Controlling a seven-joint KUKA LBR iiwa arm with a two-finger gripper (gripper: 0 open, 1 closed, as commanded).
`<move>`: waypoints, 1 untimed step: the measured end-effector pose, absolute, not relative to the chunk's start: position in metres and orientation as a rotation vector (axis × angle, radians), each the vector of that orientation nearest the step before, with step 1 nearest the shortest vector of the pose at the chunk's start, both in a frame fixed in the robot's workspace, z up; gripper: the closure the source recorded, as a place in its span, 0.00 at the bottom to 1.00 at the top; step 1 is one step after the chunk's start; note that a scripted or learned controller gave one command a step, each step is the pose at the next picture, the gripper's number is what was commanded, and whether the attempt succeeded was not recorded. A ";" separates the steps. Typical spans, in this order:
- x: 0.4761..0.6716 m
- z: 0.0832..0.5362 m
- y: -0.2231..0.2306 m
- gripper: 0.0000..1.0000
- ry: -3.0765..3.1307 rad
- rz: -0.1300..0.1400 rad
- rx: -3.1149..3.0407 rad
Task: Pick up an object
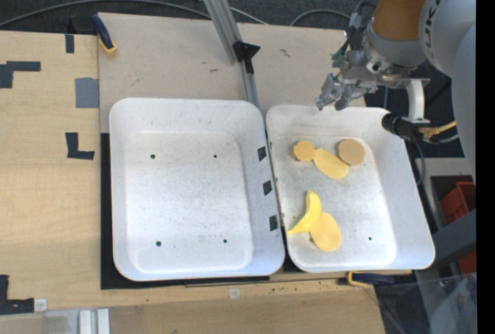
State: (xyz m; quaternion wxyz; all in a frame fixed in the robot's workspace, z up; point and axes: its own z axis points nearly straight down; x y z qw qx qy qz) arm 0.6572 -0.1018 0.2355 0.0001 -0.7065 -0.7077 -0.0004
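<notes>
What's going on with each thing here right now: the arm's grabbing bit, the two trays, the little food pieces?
tool: raised over the right bin's far edge, nothing seen in it
left bin: flat on the bench
right bin: flat, holding the pieces
banana: lying, touching a yellow piece
tan round piece: lying beside a yellow oval piece
small yellow piece: lying

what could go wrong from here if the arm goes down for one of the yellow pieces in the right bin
1. The yellow pieces near the tan disc touch or overlap, so a grasp may catch two or push one aside.
2. The banana-shaped piece rests against another yellow piece; both look flat, so a grasp may slip.
3. The gripper hangs over the right bin's far rim, so a straight descent might hit the rim.
</notes>
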 end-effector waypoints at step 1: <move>0.658 0.242 -0.051 1.00 -2.227 -0.001 -2.213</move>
